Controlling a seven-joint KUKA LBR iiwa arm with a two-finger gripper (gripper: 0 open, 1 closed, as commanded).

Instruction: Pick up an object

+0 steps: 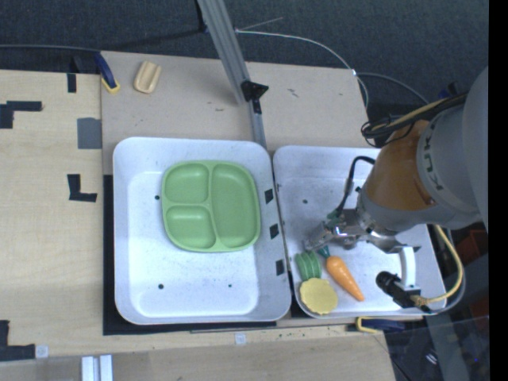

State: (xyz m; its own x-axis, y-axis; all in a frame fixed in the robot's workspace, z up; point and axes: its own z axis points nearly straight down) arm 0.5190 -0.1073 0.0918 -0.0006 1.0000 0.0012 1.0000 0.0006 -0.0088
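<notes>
In the right bin (313, 173) lie an orange carrot (345, 279), a small green ribbed piece (309, 265) and a yellow round piece (319, 296), all near the front left corner. My gripper (332, 237) hangs low just above the carrot's top and the green piece, at the end of the grey arm with its orange band (401, 181). Nothing can be made out between the fingers. A green divided plate (212, 205) lies in the left bin (135, 213).
A grey metal pole (230, 42) slants across the bench behind the bins. A small tan object (147, 77) lies at the back left of the bench. Cables (444, 252) loop along the right bin's right side.
</notes>
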